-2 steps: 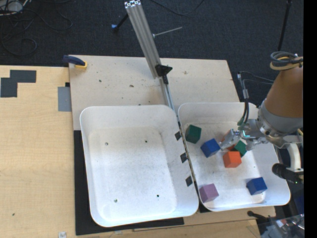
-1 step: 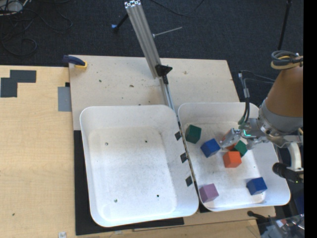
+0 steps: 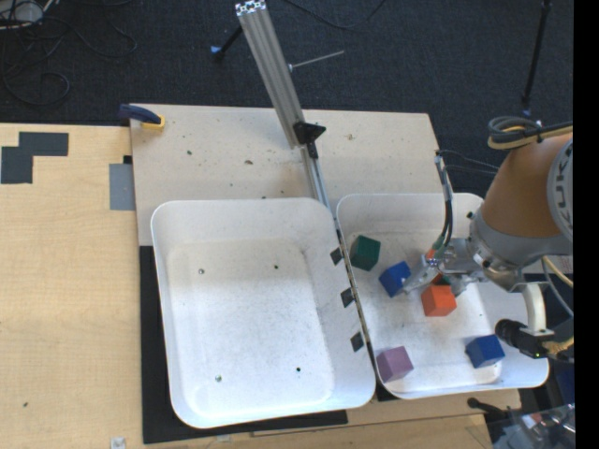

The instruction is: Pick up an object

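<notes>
arm enters from 3 o'clock; gripper (image 3: 437,274) sits low in the right bin (image 3: 412,215), near the bin's centre. orange cube (image 3: 438,299) lies directly at 6 o'clock of the fingertips, touching or just under them. cannot tell from this slant whether the cube is between the fingers or only beside them, nor how wide the gripper is set.

other candidates in the same bin: blue cube (image 3: 394,278) just at 9 o'clock of the gripper, green cube (image 3: 364,251) at 10 o'clock, purple cube (image 3: 394,363) near the bin's 7 o'clock corner, second blue cube (image 3: 485,350) at 5 o'clock. left bin (image 3: 187,223) holds nothing graspable.

judgement: the orange cube looks the target. to do it well, centre the fingers on two opposite flat faces, not corners, and descend fully before closing. the near blue cube is close; a skewed approach could nudge it or jam a finger. lift straight up.
</notes>
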You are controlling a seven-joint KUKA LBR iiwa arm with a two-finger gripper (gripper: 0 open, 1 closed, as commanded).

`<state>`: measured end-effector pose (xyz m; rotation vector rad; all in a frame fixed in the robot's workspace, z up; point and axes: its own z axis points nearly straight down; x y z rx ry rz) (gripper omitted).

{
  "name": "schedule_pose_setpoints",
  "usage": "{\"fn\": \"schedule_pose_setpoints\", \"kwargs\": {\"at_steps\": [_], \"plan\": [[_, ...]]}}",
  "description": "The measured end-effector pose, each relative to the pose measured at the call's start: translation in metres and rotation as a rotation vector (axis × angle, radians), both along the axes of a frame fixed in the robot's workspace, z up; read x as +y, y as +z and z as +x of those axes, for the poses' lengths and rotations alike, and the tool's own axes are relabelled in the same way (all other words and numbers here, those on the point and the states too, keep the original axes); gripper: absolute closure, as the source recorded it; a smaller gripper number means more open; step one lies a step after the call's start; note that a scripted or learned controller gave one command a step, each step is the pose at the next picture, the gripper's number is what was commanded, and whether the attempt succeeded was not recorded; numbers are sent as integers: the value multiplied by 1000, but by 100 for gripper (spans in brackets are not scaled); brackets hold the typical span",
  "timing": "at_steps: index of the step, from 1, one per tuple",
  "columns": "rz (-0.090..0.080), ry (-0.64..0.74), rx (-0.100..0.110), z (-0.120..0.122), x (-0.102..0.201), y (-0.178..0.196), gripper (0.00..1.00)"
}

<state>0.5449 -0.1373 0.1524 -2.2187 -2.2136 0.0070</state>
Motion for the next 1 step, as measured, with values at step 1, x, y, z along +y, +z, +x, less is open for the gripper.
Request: {"fn": "schedule_pose_setpoints", "kwargs": {"at_steps": [1], "plan": [[-5,5,-19,6,-6,-34,0]]}}
